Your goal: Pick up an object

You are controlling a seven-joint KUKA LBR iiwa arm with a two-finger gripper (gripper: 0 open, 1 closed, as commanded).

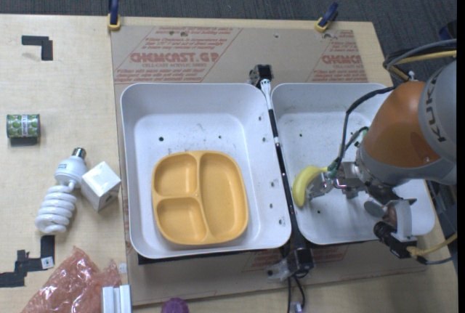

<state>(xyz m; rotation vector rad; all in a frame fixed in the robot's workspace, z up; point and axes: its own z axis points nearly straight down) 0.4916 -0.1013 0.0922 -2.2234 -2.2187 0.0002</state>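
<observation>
Crumpled pink plastic [73, 282] is seen at the near left edge of the table [58, 86], with a spiral light bulb [59, 197] and a small white cube [101, 185] just beyond it. Further in, the left bin [138, 104] is occupied by a yellow divided plate [199, 197]. In the right bin [320, 97], a banana [305, 184] is found lying against the near left wall, close to the divider between the bins. The gripper [325, 183] is lowered right beside the banana's right end; whether it is spread or closed cannot be told, since that part is too small and cluttered to read, and no hold on the banana can be confirmed. The banana is judged to be light, smooth and curved, likely a rigid toy, so slipping is to be expected. Its thick middle, taken across the narrow width, is judged the best place to be gripped. At the far edge, two clamps [114, 11] are seen.
</observation>
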